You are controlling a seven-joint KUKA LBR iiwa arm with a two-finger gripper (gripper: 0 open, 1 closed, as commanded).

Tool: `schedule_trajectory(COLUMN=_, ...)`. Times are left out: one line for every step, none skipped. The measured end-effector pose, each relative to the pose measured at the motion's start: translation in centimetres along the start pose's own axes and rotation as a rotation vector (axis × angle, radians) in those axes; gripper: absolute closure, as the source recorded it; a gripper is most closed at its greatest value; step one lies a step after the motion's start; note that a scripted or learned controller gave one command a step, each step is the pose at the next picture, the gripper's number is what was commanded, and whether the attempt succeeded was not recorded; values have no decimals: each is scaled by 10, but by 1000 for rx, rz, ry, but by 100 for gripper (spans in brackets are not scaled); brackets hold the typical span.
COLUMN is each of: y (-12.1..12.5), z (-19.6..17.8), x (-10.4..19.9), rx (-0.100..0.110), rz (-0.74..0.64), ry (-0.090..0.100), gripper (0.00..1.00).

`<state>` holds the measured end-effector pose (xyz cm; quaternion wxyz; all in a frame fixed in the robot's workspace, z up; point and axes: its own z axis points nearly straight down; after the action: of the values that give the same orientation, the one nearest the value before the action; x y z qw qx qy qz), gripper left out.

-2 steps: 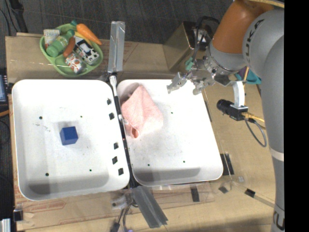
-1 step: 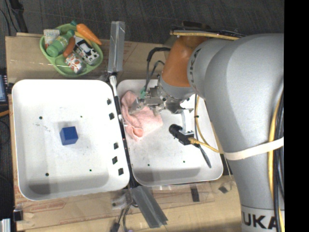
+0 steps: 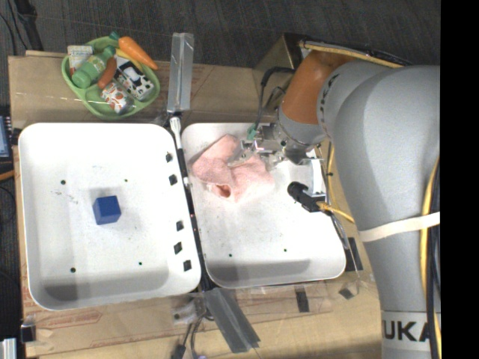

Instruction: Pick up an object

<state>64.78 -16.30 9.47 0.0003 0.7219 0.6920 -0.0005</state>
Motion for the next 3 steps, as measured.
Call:
schedule_trajectory(y=2, z=-1, x=-33, rx=-5, rz=-114, ry=0, gripper=0)
schedule_trajectory(y=-12, z=1, x=-32, rx=-2, rz=-218, ry=1, gripper=0)
schedule_trajectory(y=-65, z=1, x=-22, rx=0, rz=-17, ry=1, gripper=0)
